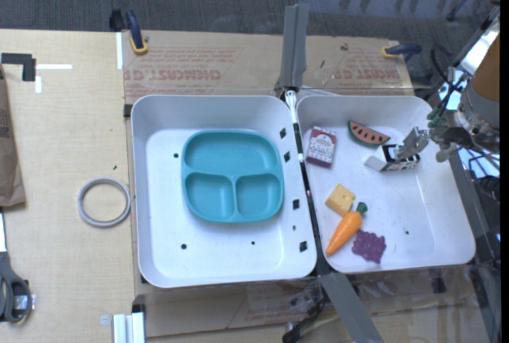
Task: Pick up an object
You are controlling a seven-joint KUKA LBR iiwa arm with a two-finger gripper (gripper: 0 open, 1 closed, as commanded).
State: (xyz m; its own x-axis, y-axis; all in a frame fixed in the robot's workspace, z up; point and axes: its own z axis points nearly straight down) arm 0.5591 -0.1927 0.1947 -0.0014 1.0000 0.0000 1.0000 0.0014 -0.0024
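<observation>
My gripper (399,157) hangs low over the upper right part of the right bin (445,242), open, with nothing visible between its fingers. A watermelon slice (368,133) lies just to its upper left. A small maroon box (321,146) sits near the bin's left wall. Closer to the front lie a yellow cheese wedge (341,198), an orange carrot (345,228) and a purple bunch of grapes (368,246). A small pale piece (374,162) lies right beside the gripper's left side.
The left bin (155,238) holds a teal divided plate (233,175). A grey ring (104,201) lies on the wooden bench to the left. Scissors (12,294) rest at the bench's front left corner. Cables and the arm's wrist (477,107) crowd the right edge.
</observation>
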